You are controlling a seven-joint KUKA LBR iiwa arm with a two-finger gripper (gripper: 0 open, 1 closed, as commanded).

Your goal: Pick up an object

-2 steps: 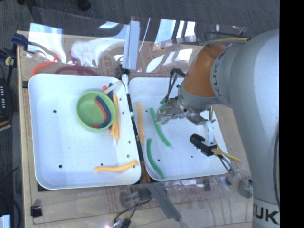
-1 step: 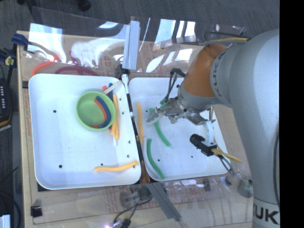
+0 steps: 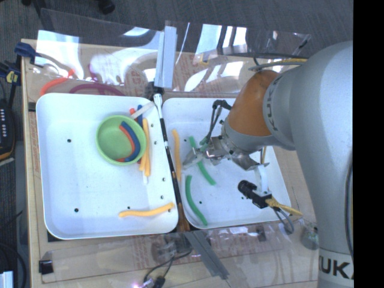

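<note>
Now your gripper (image 3: 193, 156) sits low in the right bin (image 3: 240, 218), at its left half, and you cannot tell from this view whether it holds anything. Just beside it you have a short green strip (image 3: 206, 173), with another green piece (image 3: 192, 143) above and a long curved green strip (image 3: 192, 201) below. An orange strip (image 3: 176, 144) lies along that bin's left wall. Over in the left bin (image 3: 66, 191) you see a green bowl (image 3: 120, 140) and a yellow strip (image 3: 147, 211) near the front edge
</note>
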